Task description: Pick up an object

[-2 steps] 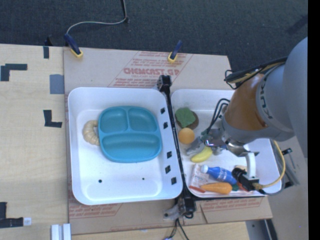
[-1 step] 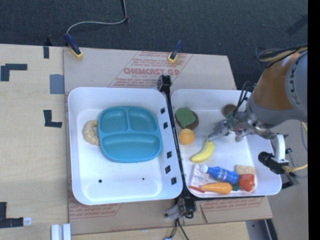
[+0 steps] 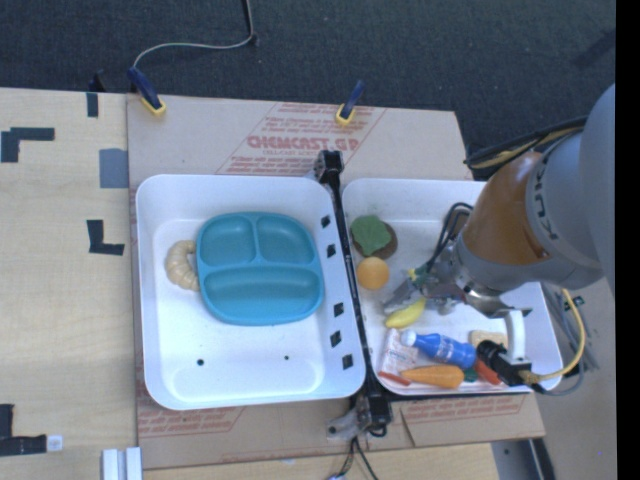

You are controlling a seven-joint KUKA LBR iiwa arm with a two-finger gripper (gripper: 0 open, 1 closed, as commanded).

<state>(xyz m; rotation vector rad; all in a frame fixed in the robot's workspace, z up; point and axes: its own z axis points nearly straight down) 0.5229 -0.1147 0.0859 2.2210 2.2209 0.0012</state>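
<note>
Right bin (image 3: 440, 190), item: I log gripper (image 3: 408, 293) over banana (image 3: 405, 315), orange ball (image 3: 372, 273) at ten o'clock; grip state I cannot tell. Left bin (image 3: 160, 268): blue tray (image 3: 260, 268), room at six o'clock.

You look down on a surface (image 3: 60, 298) of pale wood, which has some black tape marks (image 3: 100, 238) and one grey square (image 3: 113, 167) on its left part. On it lies a sheet of brown cardboard (image 3: 290, 138) with red printed letters. Two yellow clamps with blue handles (image 3: 148, 93) hold the far edge of this sheet, one at the left corner and one (image 3: 349, 107) near the middle. Behind the surface you see a dark carpet floor (image 3: 400, 28), and a thin grey cable (image 3: 215, 43) runs across it toward the left clamp. The light is even and soft, with no hard shadows on the wood or the cardboard.
</note>
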